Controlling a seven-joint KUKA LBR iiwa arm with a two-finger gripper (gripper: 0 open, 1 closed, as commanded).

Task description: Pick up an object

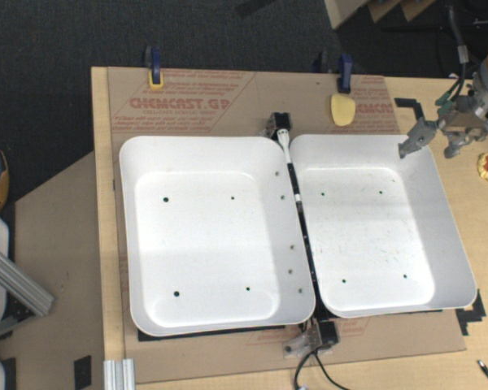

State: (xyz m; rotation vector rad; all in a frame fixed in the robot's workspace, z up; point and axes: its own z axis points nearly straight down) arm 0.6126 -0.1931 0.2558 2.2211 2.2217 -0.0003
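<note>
"White plastic on the left, the left bin (130,218), then its twin, the right bin (447,242). Where is something to pick up?"

"The only candidate I can make out is a pale yellow piece (342,109). It lies on the brown board (220,96), just past the right bin's far rim and under a blue clamp (344,70). I can't tell if it is loose or part of that clamp."

"And the gripper (435,142)?"

"It's further right, over the right bin's far right corner. Its fingers (413,139) are spread, with nothing between them."

"So which way does the piece lie from it?"

"To the gripper's left in this view and a little further from the camera, with the bin's corner between them. They're apart, not touching."

"Does it have a long axis?"

"It looks slightly longer front to back than across, though it's small and I wouldn't lean on that."

"What does the move need, then?"

"My guess is a shift leftward out over the rim, then a descent onto the board instead of into a bin."
</note>
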